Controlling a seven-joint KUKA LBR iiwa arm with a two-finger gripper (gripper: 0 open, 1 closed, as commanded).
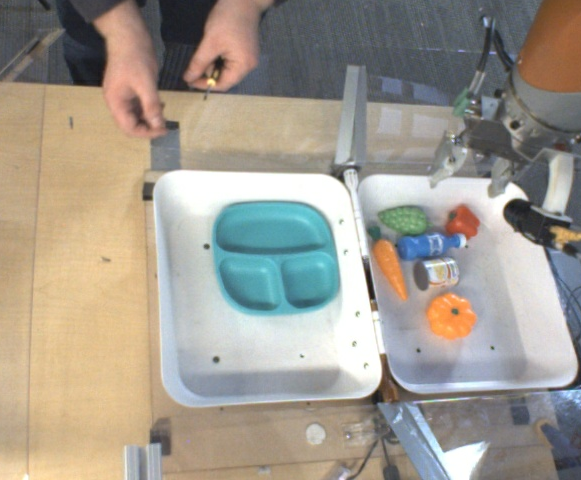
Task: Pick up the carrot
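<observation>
The orange carrot (390,268) lies along the left wall of the right bin (530,368), its tip pointing toward the front. My gripper (468,176) hangs over the bin's back edge, up and to the right of the carrot and well apart from it. Its two fingers are spread open, with nothing between them.
Beside the carrot lie a green bumpy vegetable (402,218), a blue bottle (430,245), a red piece (462,221), a small can (437,273) and an orange pumpkin (451,316). The left bin (185,358) holds a teal divided tray (273,255). A person's hands (135,88) work at the bench's back edge.
</observation>
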